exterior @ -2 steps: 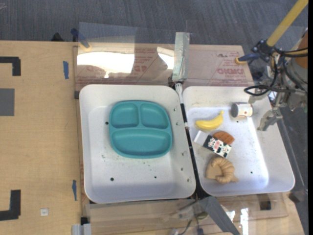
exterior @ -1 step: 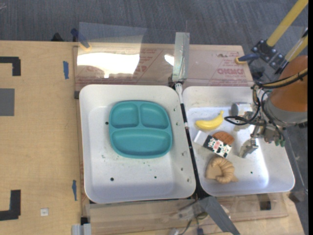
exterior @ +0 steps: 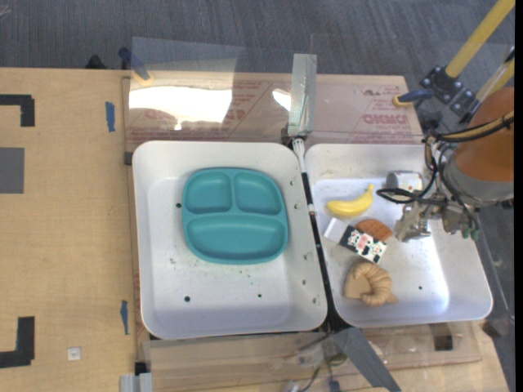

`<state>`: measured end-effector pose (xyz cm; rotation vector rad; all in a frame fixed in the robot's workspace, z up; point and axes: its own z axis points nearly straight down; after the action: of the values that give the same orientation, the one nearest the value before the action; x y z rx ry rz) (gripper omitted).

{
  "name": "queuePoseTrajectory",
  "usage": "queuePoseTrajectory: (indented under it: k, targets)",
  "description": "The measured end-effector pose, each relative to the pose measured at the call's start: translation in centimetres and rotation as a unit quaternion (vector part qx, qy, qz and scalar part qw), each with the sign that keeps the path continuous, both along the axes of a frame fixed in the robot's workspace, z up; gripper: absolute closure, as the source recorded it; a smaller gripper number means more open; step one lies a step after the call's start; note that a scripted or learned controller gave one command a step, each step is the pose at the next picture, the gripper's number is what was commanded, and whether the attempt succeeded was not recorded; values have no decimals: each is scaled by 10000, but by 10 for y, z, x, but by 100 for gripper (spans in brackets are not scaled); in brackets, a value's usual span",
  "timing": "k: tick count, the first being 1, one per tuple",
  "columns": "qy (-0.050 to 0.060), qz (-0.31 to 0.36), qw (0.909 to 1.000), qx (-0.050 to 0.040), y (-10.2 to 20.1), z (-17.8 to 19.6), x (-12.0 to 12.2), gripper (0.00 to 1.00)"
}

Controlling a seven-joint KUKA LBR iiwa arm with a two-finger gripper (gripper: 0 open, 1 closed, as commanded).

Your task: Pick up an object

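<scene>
I've got the teal tray [exterior: 235, 216] in the left bin [exterior: 155, 243]; in the right bin [exterior: 466, 292], croissant [exterior: 368, 284], banana [exterior: 351, 205], small card [exterior: 364, 242]. Gripper [exterior: 414, 224] low beside them, grip unreadable.

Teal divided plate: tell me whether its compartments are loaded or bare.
Bare. The teal divided plate lies flat in the left bin, and all three of its compartments show plain teal with nothing resting in them.
</scene>
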<state>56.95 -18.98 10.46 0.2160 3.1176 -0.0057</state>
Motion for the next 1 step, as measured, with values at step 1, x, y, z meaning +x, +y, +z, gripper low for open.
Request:
queuePoseTrajectory:
  k: [1]
  targets:
    - [31, -1609, 9870, 51, 79, -14, -20, 100]
